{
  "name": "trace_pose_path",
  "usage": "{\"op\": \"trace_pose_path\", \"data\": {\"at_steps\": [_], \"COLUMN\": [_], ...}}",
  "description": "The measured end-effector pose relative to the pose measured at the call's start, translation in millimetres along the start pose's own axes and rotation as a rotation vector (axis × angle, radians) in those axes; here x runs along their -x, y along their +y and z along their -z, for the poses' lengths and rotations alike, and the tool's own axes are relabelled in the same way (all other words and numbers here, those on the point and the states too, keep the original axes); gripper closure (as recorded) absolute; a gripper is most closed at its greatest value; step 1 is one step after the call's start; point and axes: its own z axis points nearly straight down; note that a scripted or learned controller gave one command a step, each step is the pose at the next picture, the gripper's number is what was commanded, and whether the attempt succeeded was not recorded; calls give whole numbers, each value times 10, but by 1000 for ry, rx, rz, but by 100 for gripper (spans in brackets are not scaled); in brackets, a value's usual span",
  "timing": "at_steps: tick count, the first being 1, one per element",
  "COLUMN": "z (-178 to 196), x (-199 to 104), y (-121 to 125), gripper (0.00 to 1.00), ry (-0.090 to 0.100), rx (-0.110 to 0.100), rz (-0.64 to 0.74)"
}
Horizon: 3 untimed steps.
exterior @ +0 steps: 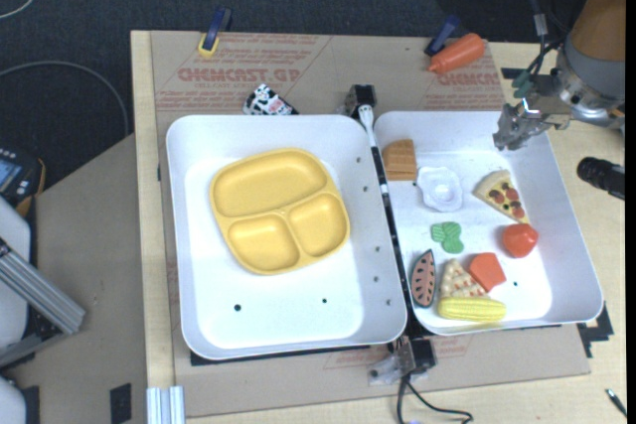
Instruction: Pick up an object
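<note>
The right white bin [556, 298] holds several toy foods: a brown toast slice [399, 159], a clear small cup [439, 188], a pizza slice [500, 194], a red tomato [519, 239], green peas [447, 236], an orange-red block [486, 270], a watermelon slice [423, 277] and a corn cob [471, 310]. My gripper [514, 128] hangs at the bin's far right corner, above and behind the pizza slice. Nothing shows between its tips.
The left white bin [199, 303] carries a yellow divided plate [279, 210]. An orange carrot toy [457, 54] lies on the cardboard behind the right bin. A black-and-white toy [266, 100] sits behind the left bin.
</note>
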Motion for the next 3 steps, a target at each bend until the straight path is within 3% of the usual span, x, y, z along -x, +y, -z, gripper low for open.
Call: {"op": "trace_pose_path", "data": {"at_steps": [1, 2, 3], "z": [-4, -26, 4], "x": [-608, -875, -799], "y": [-7, -82, -146], "gripper": [100, 100, 100], "ry": [0, -1, -2], "rx": [-2, -2, -2], "rz": [1, -2, -6]}}
